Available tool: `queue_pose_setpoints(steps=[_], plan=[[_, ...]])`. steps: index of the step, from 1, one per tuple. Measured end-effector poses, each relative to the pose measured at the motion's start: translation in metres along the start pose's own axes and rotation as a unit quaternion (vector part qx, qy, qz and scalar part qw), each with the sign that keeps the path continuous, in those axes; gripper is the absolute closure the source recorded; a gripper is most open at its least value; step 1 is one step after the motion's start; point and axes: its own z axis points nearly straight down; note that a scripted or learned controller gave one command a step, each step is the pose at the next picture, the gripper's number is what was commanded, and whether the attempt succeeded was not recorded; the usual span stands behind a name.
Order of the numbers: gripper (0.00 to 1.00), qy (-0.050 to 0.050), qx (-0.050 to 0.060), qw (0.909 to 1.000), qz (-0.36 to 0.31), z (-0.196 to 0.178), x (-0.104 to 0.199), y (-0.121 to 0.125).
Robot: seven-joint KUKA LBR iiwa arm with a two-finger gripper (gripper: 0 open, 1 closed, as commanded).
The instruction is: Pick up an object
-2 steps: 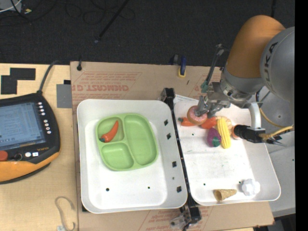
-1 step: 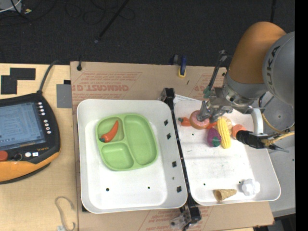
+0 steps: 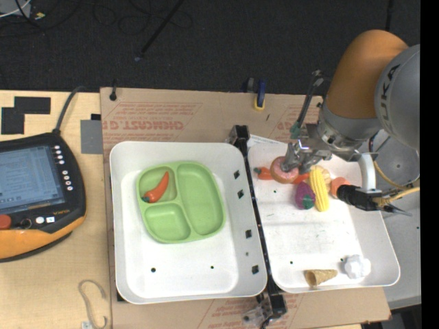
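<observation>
We take the pink ring (image 3: 280, 173) as the object at hand: it lies at the far left of the right bin (image 3: 322, 242), close to the divide between the two bins. The gripper (image 3: 296, 162) is low over the ring's right part and seems to touch it, but from this angle we cannot tell whether the gripper is wide or narrow, nor whether it holds anything. Just left of the ring lies a small orange-red piece (image 3: 263, 173). To the ring's right lies a yellow corn cob (image 3: 319, 187), pointing from far to near, with a purple piece (image 3: 304, 196) against its near left side and an orange lump (image 3: 338, 184) just beside it on the right. Well apart from this cluster, along the near edge of the same bin, we see a tan cone (image 3: 320, 276) lying on its side and a crumpled white lump (image 3: 354, 267) just to its right. The arm (image 3: 370, 67) comes in from the right, its orange band above the far right corner of the bin. The left bin (image 3: 178, 266) holds a green divided plate (image 3: 199, 204), and a red chili pepper (image 3: 158, 186) lies tilted in its far left compartment. Both bins sit on a sheet of cardboard (image 3: 171, 115), which carries a blue clamp (image 3: 260, 96) at its far edge. Further left, on the wooden counter (image 3: 48, 286), rests a control pendant (image 3: 34, 184) with a lit screen and an orange underside.
</observation>
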Motion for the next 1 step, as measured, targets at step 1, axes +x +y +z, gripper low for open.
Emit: queue_pose_setpoints(steps=[1], plan=[[1.00,0.000,0.000,1.0000,0.001,-0.0054,0.0097,0.0065]])
